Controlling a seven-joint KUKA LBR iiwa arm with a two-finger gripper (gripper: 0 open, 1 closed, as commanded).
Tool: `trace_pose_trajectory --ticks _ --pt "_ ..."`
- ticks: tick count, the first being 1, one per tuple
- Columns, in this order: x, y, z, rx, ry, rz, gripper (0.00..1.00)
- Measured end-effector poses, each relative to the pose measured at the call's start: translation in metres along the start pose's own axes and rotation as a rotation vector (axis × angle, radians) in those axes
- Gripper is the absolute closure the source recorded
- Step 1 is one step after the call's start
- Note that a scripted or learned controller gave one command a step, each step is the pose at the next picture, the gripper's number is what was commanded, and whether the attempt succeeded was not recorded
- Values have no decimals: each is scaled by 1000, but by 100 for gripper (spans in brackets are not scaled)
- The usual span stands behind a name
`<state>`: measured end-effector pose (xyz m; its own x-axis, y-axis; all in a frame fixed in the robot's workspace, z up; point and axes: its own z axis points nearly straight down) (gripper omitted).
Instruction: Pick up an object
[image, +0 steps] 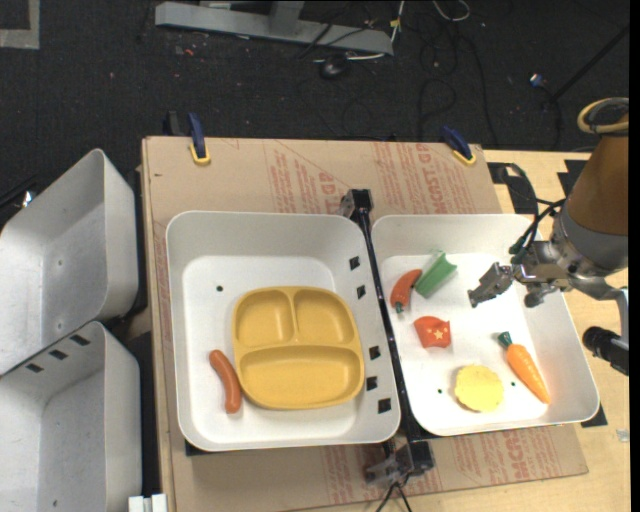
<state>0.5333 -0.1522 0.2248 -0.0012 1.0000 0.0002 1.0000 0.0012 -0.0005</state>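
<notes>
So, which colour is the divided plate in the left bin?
The divided plate is yellow, seen clearly in the camera view, lying in the left bin.

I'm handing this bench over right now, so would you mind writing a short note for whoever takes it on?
Gripper: over the right bin, near its upper middle, nothing between its fingers.
Right bin holds: a green block touching a small red-orange piece, a red piece, a yellow round piece, and a carrot.
Left bin holds: a yellow divided plate with a sausage beside it.
Done: nothing picked yet.
Left: choose an object, close on it and lift.
</notes>
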Motion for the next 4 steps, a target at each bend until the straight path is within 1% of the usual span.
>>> trace_pose_trajectory --ticks 1,2,3,4 --pt "5 -2 44 5 1 2 0" --pt "9 -13 95 7 2 3 0" --pt "11 -10 129 -2 5 2 0" --pt "11 -8 117 -9 4 2 100"
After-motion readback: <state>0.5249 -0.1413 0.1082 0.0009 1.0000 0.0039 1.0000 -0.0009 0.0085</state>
